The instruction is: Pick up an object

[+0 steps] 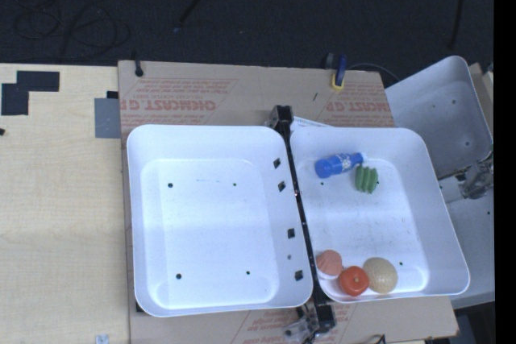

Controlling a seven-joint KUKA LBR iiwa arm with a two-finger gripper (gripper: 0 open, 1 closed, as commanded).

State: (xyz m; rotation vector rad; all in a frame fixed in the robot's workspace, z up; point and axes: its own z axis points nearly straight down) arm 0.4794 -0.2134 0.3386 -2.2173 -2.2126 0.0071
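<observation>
Two white bins are sitting side by side, and everything to pick is lying in the right bin (419, 173): a blue bottle (338, 164) beside a green ridged piece (367, 179) up top, and a pink ball (329, 262), red ball (353, 280) and cream ball (380, 275) clustering at the near edge. As for the gripper's hold, I cannot tell.

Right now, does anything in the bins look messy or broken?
Nothing looks broken or spilled. The blue bottle lies on its side beside the green toy in the right bin. Three round things, pink, red and cream, huddle in its near corner.
</observation>
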